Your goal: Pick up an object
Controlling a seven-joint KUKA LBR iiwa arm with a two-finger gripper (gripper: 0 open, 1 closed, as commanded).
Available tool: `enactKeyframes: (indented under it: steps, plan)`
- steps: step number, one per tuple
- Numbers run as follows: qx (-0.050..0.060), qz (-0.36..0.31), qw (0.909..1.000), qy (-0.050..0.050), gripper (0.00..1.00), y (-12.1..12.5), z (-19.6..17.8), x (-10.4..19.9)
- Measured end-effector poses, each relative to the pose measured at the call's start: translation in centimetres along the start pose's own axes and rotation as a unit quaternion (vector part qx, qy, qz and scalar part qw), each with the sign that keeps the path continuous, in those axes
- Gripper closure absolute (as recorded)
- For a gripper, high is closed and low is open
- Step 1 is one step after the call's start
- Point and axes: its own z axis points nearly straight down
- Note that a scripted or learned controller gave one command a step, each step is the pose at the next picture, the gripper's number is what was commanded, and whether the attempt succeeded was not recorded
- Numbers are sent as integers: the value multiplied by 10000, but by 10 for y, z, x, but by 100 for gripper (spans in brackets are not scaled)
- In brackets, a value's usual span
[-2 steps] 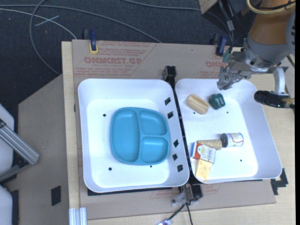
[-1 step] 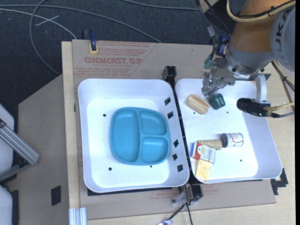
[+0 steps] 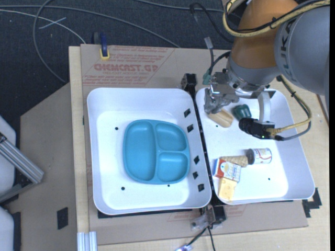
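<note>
The grey arm with its glossy orange band is reaching in from the right and hanging over the far corner of the right bin, a shallow tray of smooth white plastic with rounded corners; the left bin beside it is carrying a matte blue divided plate, moulded into three compartments. The gripper is sitting low near the right bin's inner wall, just above a small tan, bread-like piece, the likeliest thing to be picked; whether it is touching that piece, and whether it is spread or pinched together, cannot be told. The piece is looking light, slightly soft and rounded, so it is probably best pinched across its short width, gently, since it may roll or squash. Nearer the front of the same bin, a flat printed packet is lying on a pale yellow wedge; both are looking thin and awkward to lift off the floor. A small cylindrical bottle is lying on its side to their right, hard and probably slippery, and a dark green round item is resting beside the tan piece.
</note>
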Motion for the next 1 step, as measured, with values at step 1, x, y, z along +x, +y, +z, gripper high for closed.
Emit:
enactKeyframes:
  steps: [1]
  plan:
    - [5,2,10000,-4,100,-19,16,49]
